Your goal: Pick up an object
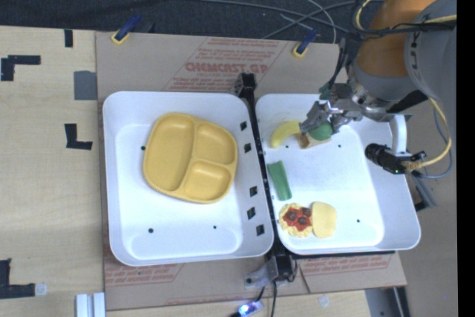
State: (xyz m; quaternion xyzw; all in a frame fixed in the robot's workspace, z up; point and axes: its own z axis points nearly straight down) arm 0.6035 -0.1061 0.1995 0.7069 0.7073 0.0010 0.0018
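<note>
Green round piece (321, 133) sits in the far-left part of the right bin (386, 223), touching a brown bit beside the yellow banana (284, 134), and the tool (320, 119) is right down on it. Fingers pinching it? I cannot tell from this slant (the wrist hides the tips). The risk: the neighbours crowd that spot, so a closing finger may nudge the banana or slip off the rounded piece. Well apart lie the green stick (280, 180), the pizza slice (297, 219), and the yellow tray (190, 157) in the left bin (122, 174).
</note>
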